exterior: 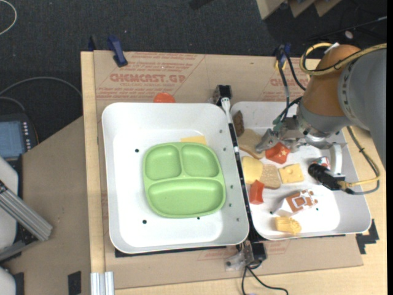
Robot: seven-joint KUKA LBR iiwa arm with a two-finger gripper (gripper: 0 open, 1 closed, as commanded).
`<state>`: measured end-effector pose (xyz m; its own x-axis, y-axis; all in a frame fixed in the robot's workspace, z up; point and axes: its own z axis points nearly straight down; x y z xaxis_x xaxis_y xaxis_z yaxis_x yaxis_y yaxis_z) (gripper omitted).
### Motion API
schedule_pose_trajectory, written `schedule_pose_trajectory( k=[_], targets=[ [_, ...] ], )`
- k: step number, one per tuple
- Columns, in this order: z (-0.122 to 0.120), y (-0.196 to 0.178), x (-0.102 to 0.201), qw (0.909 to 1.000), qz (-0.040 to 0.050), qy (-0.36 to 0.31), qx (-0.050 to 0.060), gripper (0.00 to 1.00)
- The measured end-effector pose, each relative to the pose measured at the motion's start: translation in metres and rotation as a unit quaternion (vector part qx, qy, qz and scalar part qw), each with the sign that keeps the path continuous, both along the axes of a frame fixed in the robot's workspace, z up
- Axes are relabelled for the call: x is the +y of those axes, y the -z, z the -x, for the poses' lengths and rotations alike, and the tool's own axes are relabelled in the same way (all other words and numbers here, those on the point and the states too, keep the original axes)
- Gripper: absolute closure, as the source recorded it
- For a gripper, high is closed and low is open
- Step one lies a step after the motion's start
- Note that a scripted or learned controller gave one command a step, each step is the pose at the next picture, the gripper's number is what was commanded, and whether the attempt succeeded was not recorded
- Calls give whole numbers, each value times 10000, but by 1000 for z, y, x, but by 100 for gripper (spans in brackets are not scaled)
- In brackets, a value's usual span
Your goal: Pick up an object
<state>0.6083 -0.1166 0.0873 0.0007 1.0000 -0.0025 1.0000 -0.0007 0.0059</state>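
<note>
Right of centre in the frame, the claw hangs low over the upper part of the right bin, carried by the grey arm with its orange band coming in from the right edge. A red block sits directly under the claw tips; whether the claw is apart, together or clamped on that block cannot be told from this angle. Just below it lie a pale yellow wedge, a tan cracker-like square and a yellow cheese-like square. Lower still are a second red piece near the bin's left wall, a brown-and-white toy and a yellow lump near the bottom rim. The left bin holds a green divided plate at its middle, with a yellow slice touching the plate's upper edge. Both bins rest on a cardboard-covered tabletop.
</note>
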Motion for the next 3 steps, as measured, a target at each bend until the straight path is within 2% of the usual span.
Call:
schedule_pose_trajectory(
  k=[1,2,3],
  targets=[
    [-1,-11,-1,10000,6,-2,-9,100],
    [0,-10,-1,10000,3,0,-5,0],
    [10,-1,23,10000,2,-5,-3,0]
  ],
)
